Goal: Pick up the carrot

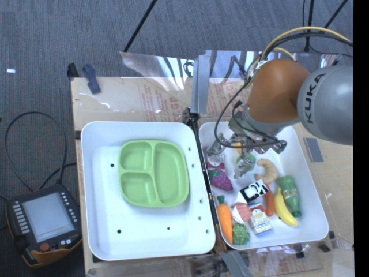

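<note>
Camera view, looking down at a slant: arm reaches in from the right, fingers (230, 156) over the upper left part of the right bin (308, 180), spread apart with nothing between them. Carrot (225, 222) lies along that bin's lower left edge, green top toward the arm, well below the fingers. Purple grapes (221, 179) sit between the two. Banana (285, 208) and green bottle (290, 194) lie further right. Left bin (98, 224) holds a green divided plate (153, 172).

Carrot (225, 223): smooth, matt orange plastic. Left of it, green plate (154, 172): satin plastic. Both white bins (98, 212): smooth, slightly glossy plastic.
</note>
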